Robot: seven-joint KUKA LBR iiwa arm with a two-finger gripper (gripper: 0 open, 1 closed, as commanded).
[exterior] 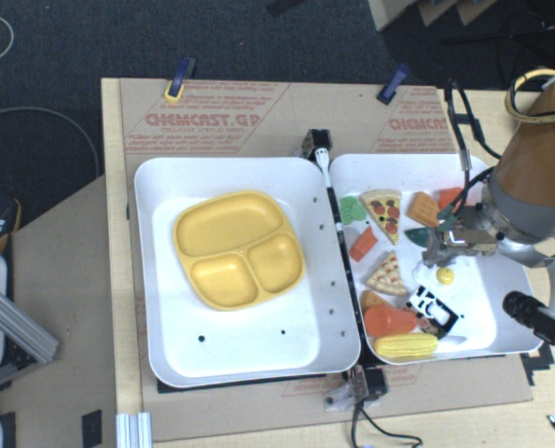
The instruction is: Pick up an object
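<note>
The right bin (478, 329) holds several toy foods. Among them are two pizza slices (382, 211) (386, 273), a green piece (353, 209), an orange waffle-like piece (423, 209), a red-orange chunk (363, 244), a red tomato-like piece (389, 321) and a corn cob (407, 346). A black-and-white block (433, 308) is in there too. My gripper (442, 250) hangs low over the middle of this bin, just above a small yellow ball (445, 274). A small green bit (417, 235) lies at its left. Nothing shows held in it.
The left bin (156, 278) carries a yellow divided plate (238, 248). A black divider clip (317, 144) sits between the bins at the back. The arm's grey body (529, 185) covers the right bin's far right side. Cables run along the back right.
</note>
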